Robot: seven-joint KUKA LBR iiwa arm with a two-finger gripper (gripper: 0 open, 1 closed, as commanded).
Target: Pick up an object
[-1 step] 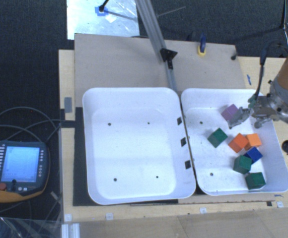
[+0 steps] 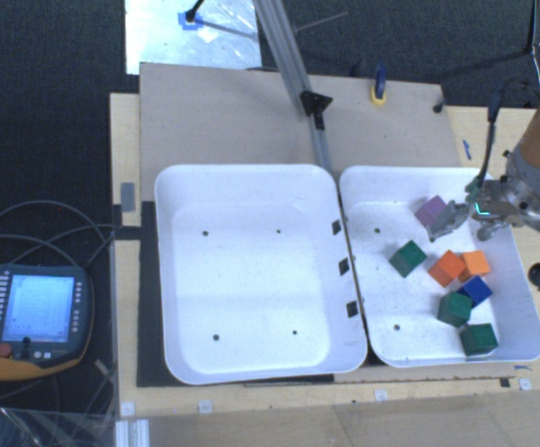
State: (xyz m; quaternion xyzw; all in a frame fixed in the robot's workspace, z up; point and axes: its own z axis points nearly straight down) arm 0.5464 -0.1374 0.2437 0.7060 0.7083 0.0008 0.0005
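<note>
Here the gripper [image 2: 458, 218] sits low over the right bin [image 2: 379, 186], its grey fingers pointing toward the purple cube [image 2: 430, 211] at the far side of the block cluster. One finger looks to be touching or just beside that cube's near face; whether the cube lies between the fingers cannot be told at this size, nor how wide they stand.

Taking the purple cube as the likely target, the step in hand is closing on it squarely. A good grasp would have the fingers straddle two opposite flat faces, low enough to catch the body of the cube and not just its top edge, then lift straight up before travelling. The cube sits tilted to the bin walls, so the wrist may need turning to match its faces, or it could twist out.

The cube is apart from the rest, which helps. Nearest are a dark green cube [image 2: 407, 258] toward the bin's middle and two orange cubes [image 2: 450, 267] touching each other, with a blue cube [image 2: 477, 290] and two more green cubes [image 2: 454, 307] packed behind toward the near corner. These are clear of a vertical lift. The bin's far wall is near the purple cube, so a push that way could pin it there. The left bin [image 2: 191, 194] lies alongside, and a teach pendant [image 2: 33, 319] rests off the bench.
</note>
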